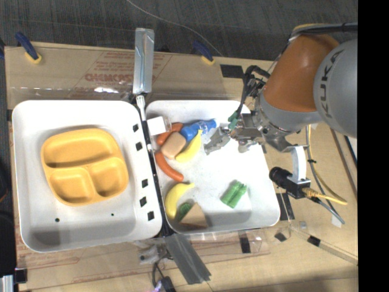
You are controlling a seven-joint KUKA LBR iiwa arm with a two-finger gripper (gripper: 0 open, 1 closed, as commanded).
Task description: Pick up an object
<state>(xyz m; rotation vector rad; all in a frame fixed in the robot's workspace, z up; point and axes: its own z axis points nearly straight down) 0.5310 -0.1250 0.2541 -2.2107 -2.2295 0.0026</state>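
Observation:
The right bin (pixel 258 190) holds several objects. A blue bottle (pixel 197 128), a tan block (pixel 173 145), a yellow piece (pixel 191 149) and a white cube (pixel 156 125) cluster at its upper left. An orange sausage shape (pixel 169 166) lies below them. A green object (pixel 233 194) lies alone at the lower right, and a yellow banana (pixel 175 198) and a brown wedge (pixel 193 215) sit at the bottom. My gripper (pixel 217 139) hovers over the bin's upper middle, just right of the blue bottle, open with nothing between its fingers.
The left bin (pixel 24 163) holds a yellow divided tray (pixel 85 166). A black divider strip (pixel 146 175) runs between the bins. The grey and orange arm (pixel 304 84) overhangs the right bin's upper right corner. Cables and a black fitting (pixel 285 180) lie right of the bin.

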